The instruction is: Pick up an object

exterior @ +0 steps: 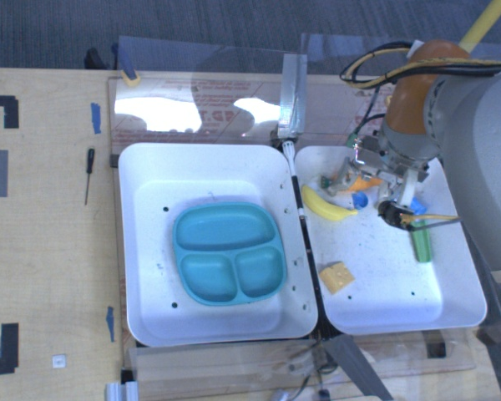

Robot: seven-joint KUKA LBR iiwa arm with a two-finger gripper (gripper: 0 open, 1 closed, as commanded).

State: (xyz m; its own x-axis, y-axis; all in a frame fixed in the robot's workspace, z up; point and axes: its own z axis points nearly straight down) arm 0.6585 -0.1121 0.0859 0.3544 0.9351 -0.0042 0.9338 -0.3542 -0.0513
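Tan block (336,277) in right bin (451,307); jaws (369,176) above banana (326,206), state unclear.

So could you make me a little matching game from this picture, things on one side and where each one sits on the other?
Things:
1. tray
2. banana
3. green tube
4. tan block

Places:
A. right bin, near its front left part
B. left bin, in the middle
C. right bin, by its right wall
D. right bin, by the divider, back half

Pairs: 1-B, 2-D, 3-C, 4-A
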